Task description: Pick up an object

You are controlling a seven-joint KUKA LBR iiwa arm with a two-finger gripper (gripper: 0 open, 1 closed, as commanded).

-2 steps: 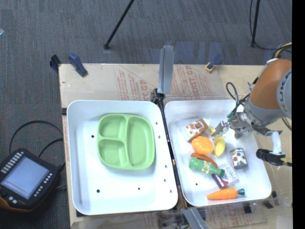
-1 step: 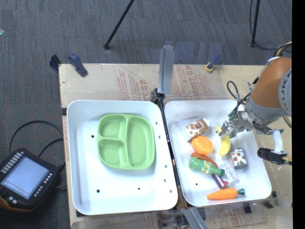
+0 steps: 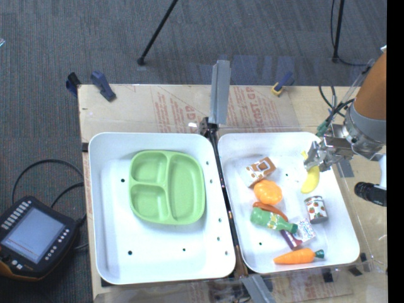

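Lying just beneath claw (image 3: 315, 160): banana (image 3: 310, 180)

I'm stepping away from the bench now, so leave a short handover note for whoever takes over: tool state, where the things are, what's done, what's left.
Tool: at the right bin's far right side, right by the banana; open or shut is unclear, and no grasp is visible.
Right bin: banana, orange, small brown carton, green bottle, carrot, small can.
Left bin: green divided tray.
Done: the arm is at the bin.
Left: grasp one object, probably the banana, and lift it.
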